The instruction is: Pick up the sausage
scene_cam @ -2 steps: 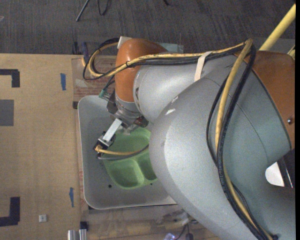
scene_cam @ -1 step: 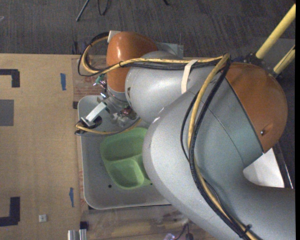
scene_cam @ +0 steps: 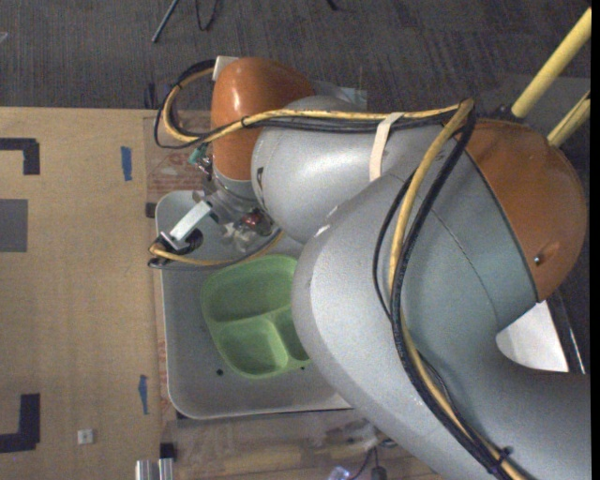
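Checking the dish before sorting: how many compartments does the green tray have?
2 visible in the green tray: one on its upper side, one on its lower side. The arm covers the tray's right part, so more may be hidden.

Workbench surroundings seen from above

A dark grey carpeted floor [scene_cam: 375, 47] runs across the top of the view, with thin metal stand legs [scene_cam: 169, 21] crossing it at the upper left. Below it lies a pale brown cardboard-like tabletop [scene_cam: 75, 281] marked with black corner brackets [scene_cam: 23, 155] and short strips of blue tape [scene_cam: 127, 164]. A dark grey square patch [scene_cam: 11, 225] sits at its left edge. Two yellow rods [scene_cam: 553, 61] slant in at the upper right. A strip of light wood [scene_cam: 262, 459] shows along the bottom. Light is even and soft.
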